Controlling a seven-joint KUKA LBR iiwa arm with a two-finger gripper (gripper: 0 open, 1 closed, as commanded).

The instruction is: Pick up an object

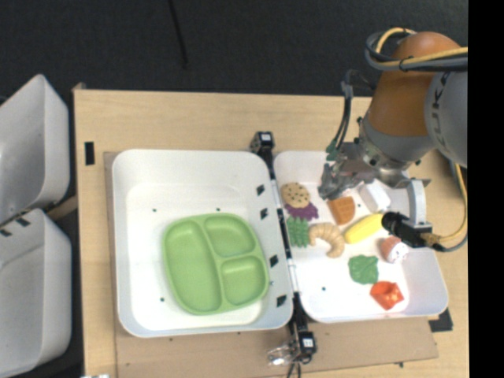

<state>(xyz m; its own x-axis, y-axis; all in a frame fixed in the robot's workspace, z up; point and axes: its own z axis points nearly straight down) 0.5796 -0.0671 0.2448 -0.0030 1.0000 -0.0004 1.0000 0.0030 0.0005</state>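
My gripper (332, 183) hangs over the far part of the right bin (425, 298), just above and to the left of an orange block (342, 209). I see nothing held in it. A round cookie (295, 194) and a purple grape bunch (304, 210) lie to the gripper's left. In front of it lie a tan croissant (329, 238) and a yellow piece (362, 228). A white block (374, 196) sits partly under the wrist.
The right bin also holds a green ridged piece (298, 231), a green leaf (363, 269), a red piece (387, 293) and a pinkish piece (389, 249). The left bin (134, 179) holds a green divided plate (214, 263). A raised divider separates the bins.
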